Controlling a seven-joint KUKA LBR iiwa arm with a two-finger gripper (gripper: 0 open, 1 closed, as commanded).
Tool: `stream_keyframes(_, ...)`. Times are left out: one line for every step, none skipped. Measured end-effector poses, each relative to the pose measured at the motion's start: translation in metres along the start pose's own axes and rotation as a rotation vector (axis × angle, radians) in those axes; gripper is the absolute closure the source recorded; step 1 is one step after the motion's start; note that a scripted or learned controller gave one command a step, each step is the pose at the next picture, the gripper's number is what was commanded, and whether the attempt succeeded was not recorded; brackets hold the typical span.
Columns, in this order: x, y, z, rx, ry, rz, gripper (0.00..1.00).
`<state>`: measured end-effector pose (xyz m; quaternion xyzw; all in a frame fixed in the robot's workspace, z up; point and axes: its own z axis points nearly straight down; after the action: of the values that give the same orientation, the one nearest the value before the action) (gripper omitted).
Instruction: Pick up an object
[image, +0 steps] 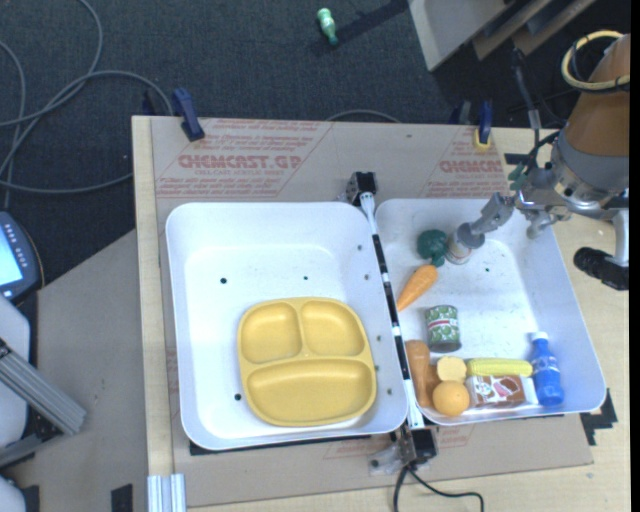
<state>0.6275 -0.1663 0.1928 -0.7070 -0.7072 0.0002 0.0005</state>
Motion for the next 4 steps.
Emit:
stream_keyframes(0.029, 0.033, 0.093, 0.004, 0.002, 0.0, 0.0)
stream_keyframes(0.021, -0.028, 0.107, 0.007, 0.002, 0.002, 0.0)
stream_keyframes(-0.021, -0.089, 0.108, 0.004, 0.0, 0.006, 0.0)
stream_keyframes(0.04, 0.046, 0.106, -0.015, -0.002, -0.01, 0.0)
